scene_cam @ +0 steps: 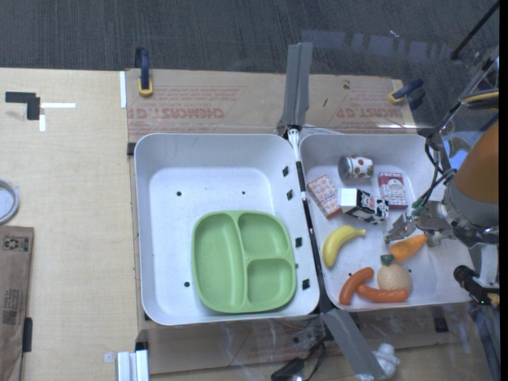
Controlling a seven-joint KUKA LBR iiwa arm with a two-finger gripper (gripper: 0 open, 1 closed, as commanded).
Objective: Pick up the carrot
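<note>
Two sausages point(371, 290) lie below one carrot point(408, 247) beside the gripper point(399, 230), whose grip I cannot tell.

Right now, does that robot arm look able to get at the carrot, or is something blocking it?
Probably yes. The gripper is already right beside the carrot in the right bin, at its left end. Nothing lies on top of the carrot; the round onion sits close below it and might crowd the grasp a little.

Green tray point(243, 262) in left bin point(151, 213); right bin point(317, 145): banana point(340, 243), can point(356, 167), 2 sausages point(355, 285).
</note>
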